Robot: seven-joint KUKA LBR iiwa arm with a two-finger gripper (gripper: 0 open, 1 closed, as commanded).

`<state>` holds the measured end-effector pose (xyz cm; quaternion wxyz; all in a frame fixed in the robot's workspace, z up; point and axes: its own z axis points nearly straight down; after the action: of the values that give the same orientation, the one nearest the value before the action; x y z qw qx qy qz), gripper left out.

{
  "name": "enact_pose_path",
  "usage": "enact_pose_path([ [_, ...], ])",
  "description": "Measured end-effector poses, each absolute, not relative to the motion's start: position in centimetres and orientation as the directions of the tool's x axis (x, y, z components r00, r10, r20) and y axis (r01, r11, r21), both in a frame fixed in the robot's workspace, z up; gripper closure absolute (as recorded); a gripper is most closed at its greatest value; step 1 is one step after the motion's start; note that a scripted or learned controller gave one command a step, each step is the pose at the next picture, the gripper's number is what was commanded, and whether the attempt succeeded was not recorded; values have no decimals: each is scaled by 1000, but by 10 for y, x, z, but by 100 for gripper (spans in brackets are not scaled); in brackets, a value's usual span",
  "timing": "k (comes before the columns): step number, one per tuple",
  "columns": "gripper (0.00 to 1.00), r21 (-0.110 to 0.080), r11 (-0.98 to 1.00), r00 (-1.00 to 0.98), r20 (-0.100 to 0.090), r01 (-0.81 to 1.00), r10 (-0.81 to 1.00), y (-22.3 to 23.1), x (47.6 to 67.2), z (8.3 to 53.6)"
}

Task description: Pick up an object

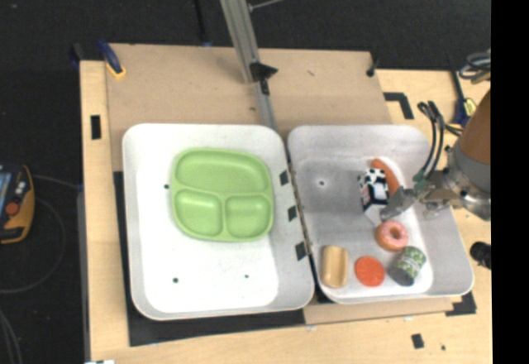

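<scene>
Tool (402,198) low over right bin (331,147), reaching in from right; finger spread cannot be told from this view; nothing visibly between fingers; black-and-white object (374,187) just left of tool tip, orange piece (386,173) touching behind it; pink donut (392,235) just below tool; green-grey roll (407,265), red disc (370,271), tan cylinder (333,265) along bin's near edge; green divided plate (221,193) in left bin (149,271); both bins on counter (190,81).
</scene>
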<state>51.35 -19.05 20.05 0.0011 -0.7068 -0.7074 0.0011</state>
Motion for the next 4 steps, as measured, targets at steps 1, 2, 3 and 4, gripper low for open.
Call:
enact_pose_path([
  [1,0,-3,0,0,0,1000,1000,-193,522,142],
  [2,0,2,-1,1,-2,1000,1000,-194,522,100],
  [3,100,7,-4,4,-2,1000,1000,-195,524,113],
  [4,100,8,3,-3,-4,1000,1000,-202,534,170],
])
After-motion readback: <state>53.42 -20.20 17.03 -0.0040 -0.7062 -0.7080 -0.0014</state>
